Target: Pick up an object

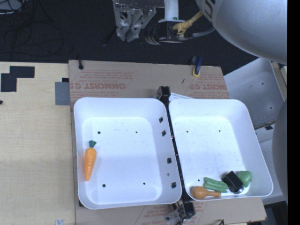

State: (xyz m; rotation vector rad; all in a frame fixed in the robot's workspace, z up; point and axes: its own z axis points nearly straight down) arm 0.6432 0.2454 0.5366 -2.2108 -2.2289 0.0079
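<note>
A toy chicken drumstick (205, 192) is lying at the lower edge of the right bin (248, 114), touching green pea pods (215, 185); a black block (233, 181) and a green vegetable (244, 176) are sitting just beside them. A toy carrot (89, 160) is resting at the left bin's (79, 111) left side. The jaws (132, 27) are hanging at the frame's top, well apart from both bins on the desk (33, 139); whether they are wide or narrow, I cannot tell.

The grey arm (248, 18) fills the top right corner as a large rounded shell, reaching leftward along the top edge. From it a narrower white wrist section (171, 6) runs down to a dark ring with a yellow cable beside it. The gripper (133, 22) hangs at top centre, its metal fingers (125, 25) pointing down, close together, with nothing between them.
</note>
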